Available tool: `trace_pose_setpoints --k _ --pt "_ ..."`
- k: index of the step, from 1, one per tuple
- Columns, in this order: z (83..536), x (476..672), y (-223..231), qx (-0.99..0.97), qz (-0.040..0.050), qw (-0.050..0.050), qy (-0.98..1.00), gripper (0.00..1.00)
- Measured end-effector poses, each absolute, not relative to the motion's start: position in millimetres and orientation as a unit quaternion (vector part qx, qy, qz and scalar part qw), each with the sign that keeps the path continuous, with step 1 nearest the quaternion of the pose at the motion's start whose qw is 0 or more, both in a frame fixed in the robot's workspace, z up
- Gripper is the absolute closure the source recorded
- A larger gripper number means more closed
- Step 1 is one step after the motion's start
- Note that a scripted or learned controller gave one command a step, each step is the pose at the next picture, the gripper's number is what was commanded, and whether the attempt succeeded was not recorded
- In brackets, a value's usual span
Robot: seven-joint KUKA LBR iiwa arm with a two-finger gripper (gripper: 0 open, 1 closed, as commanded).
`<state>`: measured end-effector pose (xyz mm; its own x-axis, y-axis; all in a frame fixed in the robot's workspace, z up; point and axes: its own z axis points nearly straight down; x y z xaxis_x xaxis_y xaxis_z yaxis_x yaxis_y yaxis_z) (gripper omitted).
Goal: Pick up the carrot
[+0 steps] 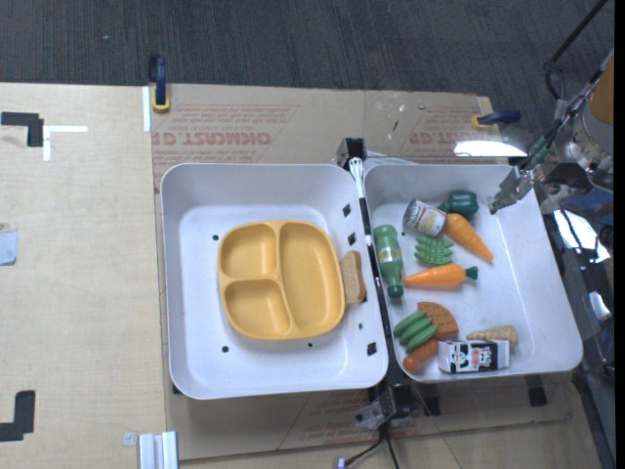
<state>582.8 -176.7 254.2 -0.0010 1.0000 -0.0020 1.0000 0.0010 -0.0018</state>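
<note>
Two carrots [440, 277] [469, 236] are lying in the right bin [547, 291]; the pincer [515, 189] is hovering over its far rim, its grip unreadable.

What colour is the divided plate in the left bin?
Yellow: the three-compartment plastic plate, seen clearly in the camera view.

A robotics lab test bench, seen from above. A pale wooden benchtop [78, 291] carries a flattened brown cardboard sheet [254, 130], held down at its far edge by small blue and yellow clamps [156, 81]. Two shallow white plastic bins [186, 360] sit side by side on the cardboard. Black L-shaped tape marks [24, 125] sit on the wood at left. Dark grey carpet [293, 18] lies beyond the bench, and plastic toy food [439, 277] fills the right bin.
</note>
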Motion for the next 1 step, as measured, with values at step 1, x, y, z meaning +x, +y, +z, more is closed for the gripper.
trace_pose_setpoints --k 1 --pt "105.4 616.1 -149.5 0.706 -0.0014 -0.001 0.709 0.0"
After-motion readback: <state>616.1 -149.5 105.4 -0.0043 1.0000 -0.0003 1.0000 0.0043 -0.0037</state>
